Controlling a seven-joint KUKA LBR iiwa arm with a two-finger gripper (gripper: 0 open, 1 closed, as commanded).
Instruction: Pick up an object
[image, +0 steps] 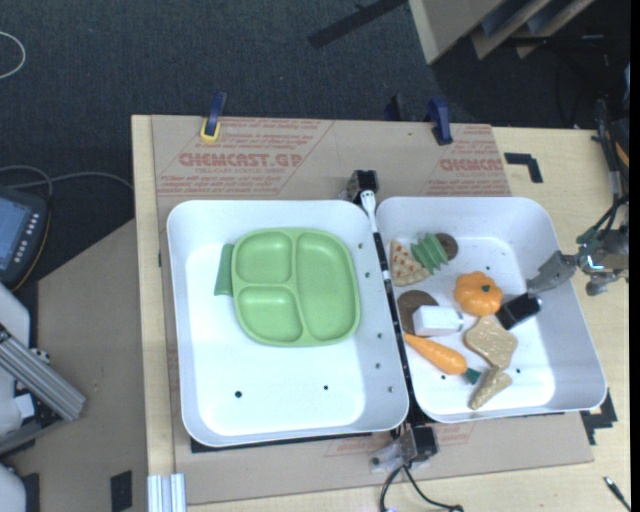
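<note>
The right bin (560, 385) holds several toy foods. Among them are an orange pumpkin (478, 293), a carrot (438, 352), a tan bread slice (490, 342), a tan wedge (489, 387), a white block (436, 320) on a brown piece (413, 299), a checked cracker (405, 262), a green ridged piece (431, 250) and a small black block (518, 310). My gripper (578, 266) sits at the right bin's right rim, just right of and above the black block. It is small and partly cut off at the view's edge, and I see nothing held in it.
A green divided plate (295, 285) lies in the left bin (250, 400). Both bins rest on a cardboard sheet (300, 150) clamped at the back by a yellow clip (211, 125) and a blue one (439, 120). The right bin's far right corner is bare.
</note>
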